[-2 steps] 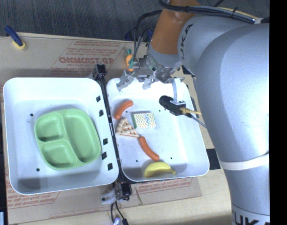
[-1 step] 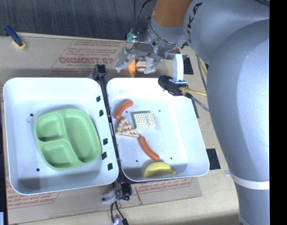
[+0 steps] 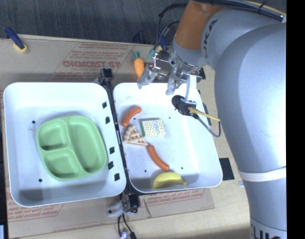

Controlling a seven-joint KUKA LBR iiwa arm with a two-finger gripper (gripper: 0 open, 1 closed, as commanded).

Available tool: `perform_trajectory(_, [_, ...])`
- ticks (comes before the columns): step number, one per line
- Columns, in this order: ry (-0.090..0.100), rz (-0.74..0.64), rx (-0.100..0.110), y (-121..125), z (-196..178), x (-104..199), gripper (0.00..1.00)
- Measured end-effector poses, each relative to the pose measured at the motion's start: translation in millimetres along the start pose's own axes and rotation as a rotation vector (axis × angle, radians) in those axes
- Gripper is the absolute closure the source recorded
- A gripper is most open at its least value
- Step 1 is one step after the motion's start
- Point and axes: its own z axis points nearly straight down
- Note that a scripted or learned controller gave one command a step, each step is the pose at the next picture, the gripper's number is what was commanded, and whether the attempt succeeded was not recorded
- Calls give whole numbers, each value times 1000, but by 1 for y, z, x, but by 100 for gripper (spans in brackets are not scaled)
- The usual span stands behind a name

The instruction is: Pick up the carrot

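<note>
The jaws are open. The carrot (image 3: 138, 67) lies on the bench (image 3: 53, 54) just beside one jaw, on its outer side, not between the two.

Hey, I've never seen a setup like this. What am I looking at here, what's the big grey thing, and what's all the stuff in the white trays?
This is one picture, taken by a camera fixed above a bench and looking down at a slant. The big grey thing is a robot arm reaching in from the right. At its tip is a two-finger gripper, open and holding nothing.

Two shallow white bins sit side by side. The left bin holds a green divided plate. The right bin holds what looks like toy food: a sausage, a second sausage, a banana, a waffle-like wedge and a small patterned block.

The carrot, which the robot should pick up, appears just beyond that bin's far rim. It is beside the gripper, not between its fingers.
</note>
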Motion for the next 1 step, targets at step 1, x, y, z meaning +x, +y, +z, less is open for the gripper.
perform_trajectory(1, [-1,-14,2,11,134,-43,0])
